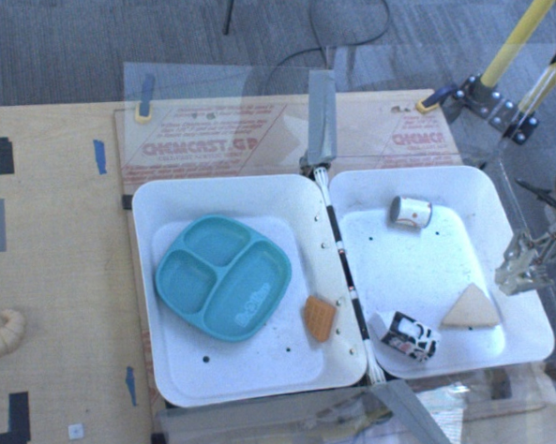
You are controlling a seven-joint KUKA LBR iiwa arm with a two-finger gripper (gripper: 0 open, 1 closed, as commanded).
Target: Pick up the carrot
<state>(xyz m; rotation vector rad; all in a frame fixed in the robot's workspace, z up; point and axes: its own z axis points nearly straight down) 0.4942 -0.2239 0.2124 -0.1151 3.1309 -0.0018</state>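
Your gripper (520, 265) hangs at the right bin's (502, 193) right edge; you cannot tell its state. The carrot (320, 318) lies well to its left, in the left bin (146, 215) near the right wall, long axis roughly front-to-back, just beside the teal plate (223, 277). The right bin holds a wedge (469, 310), a cup (410, 212) and a black-and-white toy (409, 337).

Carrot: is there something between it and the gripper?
The carrot lies in the left bin, the gripper at the right bin's right edge. Between them lie a pale wedge, a black-and-white toy car and the bins' adjoining rims.
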